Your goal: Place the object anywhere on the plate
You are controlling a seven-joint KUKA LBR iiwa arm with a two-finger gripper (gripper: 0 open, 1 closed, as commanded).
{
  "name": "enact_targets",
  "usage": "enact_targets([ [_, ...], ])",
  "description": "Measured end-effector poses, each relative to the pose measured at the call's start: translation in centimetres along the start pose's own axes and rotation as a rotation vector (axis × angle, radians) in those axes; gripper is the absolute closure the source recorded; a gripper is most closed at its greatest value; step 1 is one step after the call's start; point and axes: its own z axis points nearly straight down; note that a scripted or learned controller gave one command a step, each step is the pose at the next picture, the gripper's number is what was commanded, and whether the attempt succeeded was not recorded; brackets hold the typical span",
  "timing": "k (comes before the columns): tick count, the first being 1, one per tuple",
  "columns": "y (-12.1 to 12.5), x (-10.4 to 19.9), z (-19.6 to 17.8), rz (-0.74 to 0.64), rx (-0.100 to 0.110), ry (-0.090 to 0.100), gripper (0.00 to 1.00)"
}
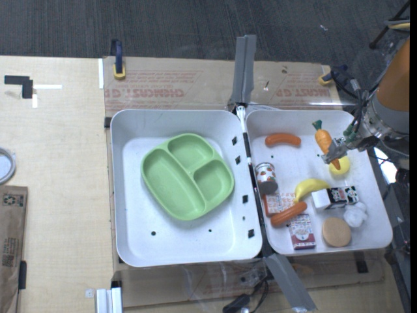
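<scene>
A green divided plate lies in the left bin with nothing on it. The right bin holds toy food: a red sausage, a carrot, a yellow lemon, a banana, a second sausage, a small can and a round tan cookie. My gripper reaches in from the right and sits low over the lemon, just right of the carrot. Its tips are close to the lemon.
Small printed boxes and a black-and-white packet lie near the right bin's front, beside a crumpled white piece. A grey divider post stands between the bins at the back. The arm's orange band hangs over the right edge.
</scene>
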Motion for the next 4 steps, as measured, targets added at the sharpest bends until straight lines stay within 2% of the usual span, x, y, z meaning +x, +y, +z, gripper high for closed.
enact_targets([
  [1, 5.1, 7.0, 0.3, -0.050, 0.002, 0.000, 1.00],
  [2, 3.5, 3.1, 7.9, -0.334, 0.002, 0.002, 1.00],
  [3, 8.0, 14.9, 2.0, -0.493, 0.001, -0.001, 1.00],
  [4, 8.0, 14.8, 2.0, -0.492, 0.001, -0.001, 0.00],
])
